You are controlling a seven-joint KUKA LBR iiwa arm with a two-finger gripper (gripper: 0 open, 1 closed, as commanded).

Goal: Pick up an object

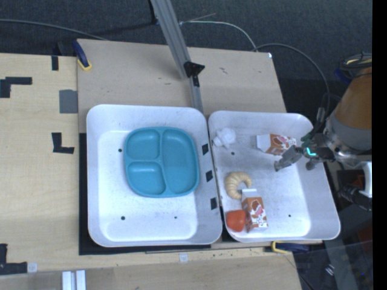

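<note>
Camera view: right bin (pixel 314 219) holds small carton (pixel 275 144) near far wall, croissant (pixel 237 183), second carton (pixel 255 213), red fruit (pixel 236 221). Small carton judged light, stiff; take across narrow sides. Gripper (pixel 290 157) just beside it, low over bin floor; finger spread cannot be told, nothing seen held.

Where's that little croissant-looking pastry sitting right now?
The croissant lies in the right-hand bin, near its left wall, just above a small red-and-white carton and a tomato.
</note>
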